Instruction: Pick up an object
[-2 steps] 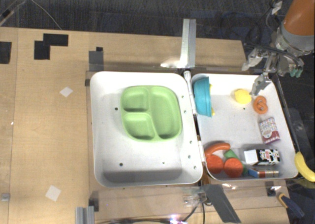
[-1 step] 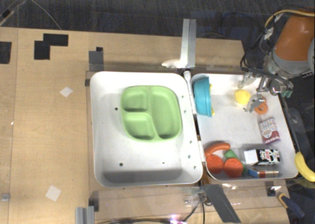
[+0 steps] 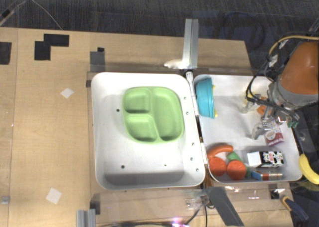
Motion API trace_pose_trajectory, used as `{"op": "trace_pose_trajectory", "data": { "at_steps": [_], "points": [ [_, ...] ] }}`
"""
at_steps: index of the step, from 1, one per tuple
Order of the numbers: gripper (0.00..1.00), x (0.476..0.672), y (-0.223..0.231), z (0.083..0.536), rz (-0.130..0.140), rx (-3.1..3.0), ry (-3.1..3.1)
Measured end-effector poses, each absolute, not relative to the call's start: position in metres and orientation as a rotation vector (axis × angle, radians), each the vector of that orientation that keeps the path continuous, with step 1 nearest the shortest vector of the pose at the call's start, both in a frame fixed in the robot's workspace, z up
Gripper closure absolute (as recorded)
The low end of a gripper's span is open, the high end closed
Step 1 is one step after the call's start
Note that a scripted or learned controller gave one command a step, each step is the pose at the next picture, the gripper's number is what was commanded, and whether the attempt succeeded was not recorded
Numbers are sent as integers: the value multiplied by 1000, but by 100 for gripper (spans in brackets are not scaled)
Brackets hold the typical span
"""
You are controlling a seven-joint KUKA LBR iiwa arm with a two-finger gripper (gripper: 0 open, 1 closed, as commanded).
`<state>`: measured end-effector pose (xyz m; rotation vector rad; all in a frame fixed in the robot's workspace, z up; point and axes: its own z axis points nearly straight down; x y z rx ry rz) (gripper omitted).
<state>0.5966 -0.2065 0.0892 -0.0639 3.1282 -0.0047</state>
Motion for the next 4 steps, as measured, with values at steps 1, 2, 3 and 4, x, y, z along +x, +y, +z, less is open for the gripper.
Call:
{"op": "trace_pose_trajectory", "data": {
  "at_steps": [1,2,3,4],
  "points": [
    [0,539,-192,90,-7,-341,3109],
    [0,528,-131,91,-5,-394,3097],
    [0,649,-152,89,-5,-740,3039],
    [0,600,-119,90,-4,-755,3037]
  ]
}}
